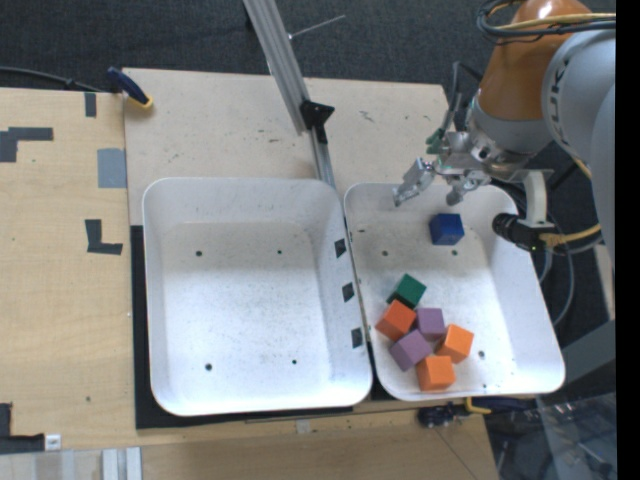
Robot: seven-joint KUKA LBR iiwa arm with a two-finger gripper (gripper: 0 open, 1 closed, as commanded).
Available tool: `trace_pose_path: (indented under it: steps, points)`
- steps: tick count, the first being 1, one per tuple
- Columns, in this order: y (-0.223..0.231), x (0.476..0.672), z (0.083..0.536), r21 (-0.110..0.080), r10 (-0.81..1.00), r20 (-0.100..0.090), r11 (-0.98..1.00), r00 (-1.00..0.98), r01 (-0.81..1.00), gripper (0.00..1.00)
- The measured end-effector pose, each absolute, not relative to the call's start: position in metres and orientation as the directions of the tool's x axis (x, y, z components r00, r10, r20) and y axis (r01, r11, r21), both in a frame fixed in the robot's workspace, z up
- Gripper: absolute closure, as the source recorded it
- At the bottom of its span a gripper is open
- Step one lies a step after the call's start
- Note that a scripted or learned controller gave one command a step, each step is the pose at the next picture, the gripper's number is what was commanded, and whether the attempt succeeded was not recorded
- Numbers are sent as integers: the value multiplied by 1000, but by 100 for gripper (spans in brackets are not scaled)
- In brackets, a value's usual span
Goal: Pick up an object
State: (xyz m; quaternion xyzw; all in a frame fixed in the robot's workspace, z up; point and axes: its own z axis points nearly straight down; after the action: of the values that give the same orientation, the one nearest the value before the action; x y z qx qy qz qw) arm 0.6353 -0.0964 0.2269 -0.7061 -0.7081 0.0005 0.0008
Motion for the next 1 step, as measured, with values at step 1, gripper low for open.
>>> trace_pose_path:
  steps: [1]
  points:
    - [-96,635,227,-2,1000,1,3,-3,1000,0]
